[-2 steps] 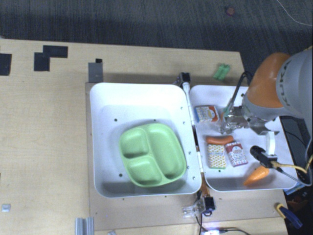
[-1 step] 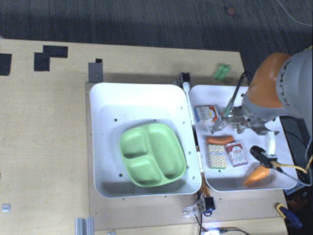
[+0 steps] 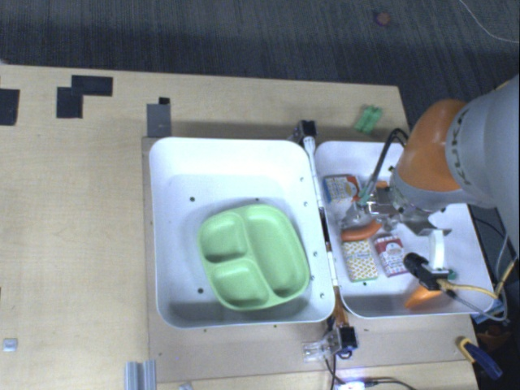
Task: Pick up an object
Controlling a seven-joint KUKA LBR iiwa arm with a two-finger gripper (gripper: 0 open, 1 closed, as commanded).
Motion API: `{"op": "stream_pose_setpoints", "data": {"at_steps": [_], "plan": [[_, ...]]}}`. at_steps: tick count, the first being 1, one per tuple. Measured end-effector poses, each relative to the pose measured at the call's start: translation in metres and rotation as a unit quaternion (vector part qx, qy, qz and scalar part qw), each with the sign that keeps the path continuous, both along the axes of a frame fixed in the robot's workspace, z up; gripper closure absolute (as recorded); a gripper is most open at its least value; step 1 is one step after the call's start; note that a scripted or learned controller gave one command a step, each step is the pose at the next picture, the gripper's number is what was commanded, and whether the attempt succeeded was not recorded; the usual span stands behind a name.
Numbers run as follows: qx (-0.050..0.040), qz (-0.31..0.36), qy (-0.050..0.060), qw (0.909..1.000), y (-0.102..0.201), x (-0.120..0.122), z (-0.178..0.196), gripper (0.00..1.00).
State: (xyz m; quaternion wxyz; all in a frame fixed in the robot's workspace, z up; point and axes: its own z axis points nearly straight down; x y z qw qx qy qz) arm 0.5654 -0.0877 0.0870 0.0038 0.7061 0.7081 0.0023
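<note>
the arm (image 3: 490, 149) was in from the right, its orange band (image 3: 428, 157) sitting above the right bin (image 3: 470, 227), and the end effector (image 3: 367, 211) was down low over that bin's left half. whether it was spread or pressed together could not be told from that angle, and nothing was plainly seen in its grasp. just below it lay an orange sausage-shaped piece (image 3: 360, 233), close enough that the two seemed to touch, though that could not be settled. a speckled flat packet (image 3: 361, 261) lay right beneath the orange piece, with a red and white packet (image 3: 391, 257) just beside it on the right. up near the bin's far edge was a white packet with blue and orange print (image 3: 337, 188), and a small orange thing (image 3: 422, 298) rested by the near wall. over in the left bin (image 3: 175, 218), a green divided plate (image 3: 253, 256) sat alone, turned slightly, well apart from the action. out on the counter (image 3: 73, 242), beyond the right bin, lay a small green object (image 3: 367, 119).
</note>
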Motion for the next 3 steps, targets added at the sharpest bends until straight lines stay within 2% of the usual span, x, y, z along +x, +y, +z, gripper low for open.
{"op": "stream_pose_setpoints", "data": {"at_steps": [1, 2, 3], "plan": [[0.0001, 0.001, -0.003, 1.0, 0.001, 0.002, 0.012, 1.0], [0.0016, 0.0, 0.003, 1.0, 0.024, -0.078, 0.098, 1.0], [0.0012, 0.0, 0.003, 1.0, 0.008, -0.05, 0.098, 1.0]]}}
